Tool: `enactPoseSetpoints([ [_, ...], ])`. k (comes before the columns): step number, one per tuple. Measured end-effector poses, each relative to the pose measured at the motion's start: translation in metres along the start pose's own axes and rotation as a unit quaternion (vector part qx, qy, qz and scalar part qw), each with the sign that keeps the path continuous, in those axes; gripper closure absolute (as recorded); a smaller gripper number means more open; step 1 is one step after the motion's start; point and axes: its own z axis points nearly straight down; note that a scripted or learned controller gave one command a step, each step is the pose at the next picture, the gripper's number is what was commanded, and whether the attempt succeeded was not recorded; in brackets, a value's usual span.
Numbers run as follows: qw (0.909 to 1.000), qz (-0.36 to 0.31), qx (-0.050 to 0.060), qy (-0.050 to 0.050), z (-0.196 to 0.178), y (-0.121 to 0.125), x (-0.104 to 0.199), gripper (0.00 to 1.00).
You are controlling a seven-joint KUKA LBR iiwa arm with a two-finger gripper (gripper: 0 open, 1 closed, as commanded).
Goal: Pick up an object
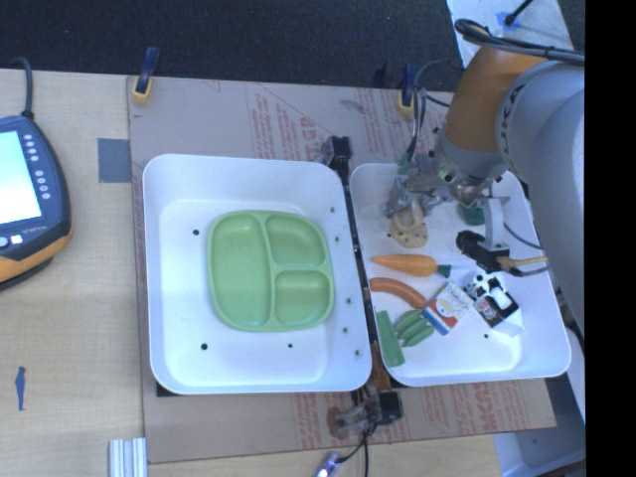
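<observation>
A pale wooden desk [89,296] carries two white bins; the left bin [164,266] holds a green divided plate [268,269]. The right bin [537,351] holds a carrot [402,263], a sausage [397,291] and green pods [412,328] along its near-left side. The gripper [415,205] hangs over a tan lump [407,232] at the bin's far-left corner. Nothing looks lifted yet. Whether the gripper is released or clenched I cannot tell; the wrist hides it.

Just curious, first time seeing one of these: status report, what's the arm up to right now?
Gripper down in right bin, over a tan object. Grasp unconfirmed. Carrot close beside it.
</observation>
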Motion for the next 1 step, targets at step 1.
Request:
enactPoseSetpoints([
  [1,1.0,0.002,0.0,0.001,-0.0887,-0.0125,0.0516,1.0],
])
